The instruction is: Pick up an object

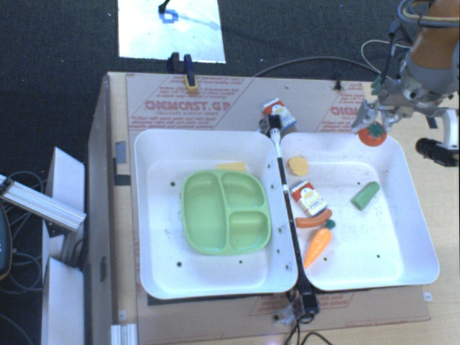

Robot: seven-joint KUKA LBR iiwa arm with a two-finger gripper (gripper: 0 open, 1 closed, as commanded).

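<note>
Upper right, over right bin's (402,192) far rim: gripper (371,123) with red tomato toy (372,135) right at its tip, touching; can't tell if fingers are apart or actually clamped on it. Orange-banded arm (431,42) above. Right bin contents: green cylinder (365,195), small red-and-white carton (310,198) (print unreadable), sausage (314,220) touching carrot (318,243), yellow round piece (297,166) near divider. Second carton (278,115) outside bins on far side, label illegible. Left bin (158,192): green compartment plate (225,211), yellow slab (231,167) behind it. Board under bins (215,99) printed "CHEMCAST GP" in red, repeated, partly covered.
</note>
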